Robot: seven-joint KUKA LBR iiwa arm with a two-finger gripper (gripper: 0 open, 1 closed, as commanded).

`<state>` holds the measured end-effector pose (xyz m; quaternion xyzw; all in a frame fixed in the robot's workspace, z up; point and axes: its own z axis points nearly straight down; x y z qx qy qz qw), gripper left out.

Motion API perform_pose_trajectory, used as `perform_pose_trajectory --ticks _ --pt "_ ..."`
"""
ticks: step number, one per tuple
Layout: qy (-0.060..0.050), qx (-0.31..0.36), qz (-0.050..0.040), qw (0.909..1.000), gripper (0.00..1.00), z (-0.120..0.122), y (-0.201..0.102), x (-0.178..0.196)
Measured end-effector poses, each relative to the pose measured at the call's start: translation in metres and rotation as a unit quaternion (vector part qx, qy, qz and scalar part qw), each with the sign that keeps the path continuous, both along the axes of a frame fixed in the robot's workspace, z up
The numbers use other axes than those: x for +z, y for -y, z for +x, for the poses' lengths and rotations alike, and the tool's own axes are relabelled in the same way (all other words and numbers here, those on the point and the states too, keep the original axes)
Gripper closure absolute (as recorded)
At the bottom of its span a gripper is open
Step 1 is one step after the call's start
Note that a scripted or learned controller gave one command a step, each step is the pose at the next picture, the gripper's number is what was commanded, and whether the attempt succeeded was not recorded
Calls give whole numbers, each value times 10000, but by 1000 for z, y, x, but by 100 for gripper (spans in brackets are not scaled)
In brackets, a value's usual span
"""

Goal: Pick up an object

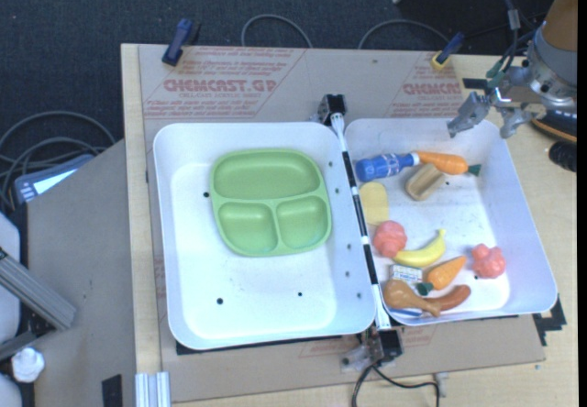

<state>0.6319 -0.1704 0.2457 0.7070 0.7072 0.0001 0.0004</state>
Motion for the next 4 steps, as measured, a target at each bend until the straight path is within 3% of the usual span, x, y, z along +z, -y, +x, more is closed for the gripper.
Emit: perform_pose_trajectory --ticks 1,2,3,4 --pt "-7 1 -1 10000 0 34 11 -140" --pt "53 -10 -29 10000 0 22 -24 -150" --pt "-46 -5 50 10000 0 36 6 -155" --pt "71 -21 -53 10000 0 -5 -25 -153"
